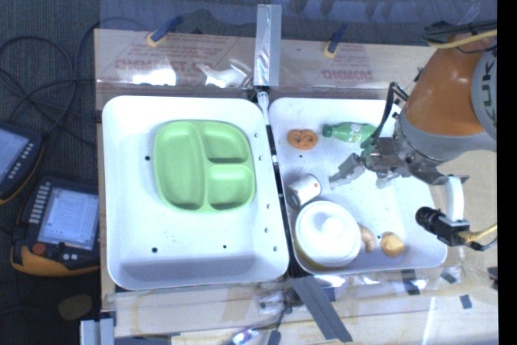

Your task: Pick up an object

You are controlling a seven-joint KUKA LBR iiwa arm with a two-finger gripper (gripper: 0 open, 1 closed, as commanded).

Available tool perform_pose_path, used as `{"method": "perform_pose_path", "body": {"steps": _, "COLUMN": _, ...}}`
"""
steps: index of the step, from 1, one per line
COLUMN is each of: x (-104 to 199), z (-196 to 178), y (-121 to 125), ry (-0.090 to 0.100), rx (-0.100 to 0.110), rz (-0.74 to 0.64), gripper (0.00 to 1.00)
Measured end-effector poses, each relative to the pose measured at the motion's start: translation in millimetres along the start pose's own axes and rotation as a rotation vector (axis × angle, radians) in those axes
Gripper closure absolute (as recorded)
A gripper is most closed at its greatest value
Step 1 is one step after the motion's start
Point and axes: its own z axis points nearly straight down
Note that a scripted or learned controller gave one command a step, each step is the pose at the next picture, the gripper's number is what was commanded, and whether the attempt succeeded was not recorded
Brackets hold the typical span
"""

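Note:
The right bin (pixel 420 254) holds several objects. A green bottle (pixel 349 130) lies near its far edge, with an orange round piece (pixel 303 139) to the left of it. A small white cup (pixel 304 188) sits by the bin's left wall, and a large white bowl (pixel 327 230) is at the front. Two small tan lumps (pixel 368 237) (pixel 393 243) lie beside the bowl. My gripper (pixel 365 174) hovers over the middle of this bin, just in front of the bottle. It is open, with nothing between its fingers.
A green divided plate (pixel 203 164) lies in the left bin (pixel 129 254). A raised divider (pixel 273 166) separates the two bins. The grey and orange arm (pixel 448 105) covers the right bin's far right corner, and a black fitting (pixel 436 222) hangs near its right wall.

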Motion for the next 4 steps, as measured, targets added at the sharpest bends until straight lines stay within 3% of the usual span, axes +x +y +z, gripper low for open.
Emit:
{"method": "perform_pose_path", "body": {"steps": 1, "x": -22, "z": 70, "y": 100, "ry": -0.002, "rx": 0.001, "rz": -0.035, "gripper": 0.00}}
{"method": "perform_pose_path", "body": {"steps": 2, "x": -26, "z": 118, "y": 63, "ry": -0.007, "rx": -0.015, "rz": -0.259, "gripper": 0.00}}
{"method": "perform_pose_path", "body": {"steps": 3, "x": 0, "z": 118, "y": 123, "ry": -0.007, "rx": -0.015, "rz": -0.241, "gripper": 0.00}}
{"method": "perform_pose_path", "body": {"steps": 4, "x": -2, "z": 118, "y": 98, "ry": -0.009, "rx": -0.015, "rz": -0.317, "gripper": 0.00}}
